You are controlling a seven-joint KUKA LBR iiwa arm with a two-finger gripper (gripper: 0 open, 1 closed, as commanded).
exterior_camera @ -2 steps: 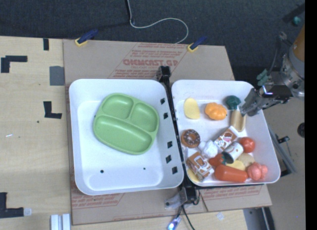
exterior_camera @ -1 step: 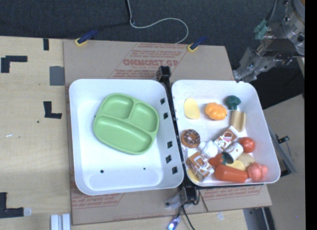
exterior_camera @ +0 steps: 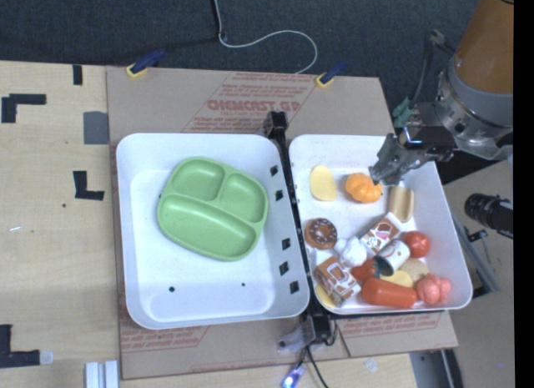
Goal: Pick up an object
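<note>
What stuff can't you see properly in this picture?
- Gripper in the camera view: its fingers are dark and blurry, so open or shut is unclear.
- Whether it touches the orange toy: too close to tell.
- Toy pile in the right bin: pieces overlap, so some shapes are half hidden.
- The arm: cut off by the top edge.

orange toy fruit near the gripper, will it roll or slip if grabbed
The orange toy fruit looks rounded and smooth, so it may roll on the right bin floor if nudged. It seems a hard, light toy and could squirt sideways. It lies apart from the yellow piece, leaving room.
</note>
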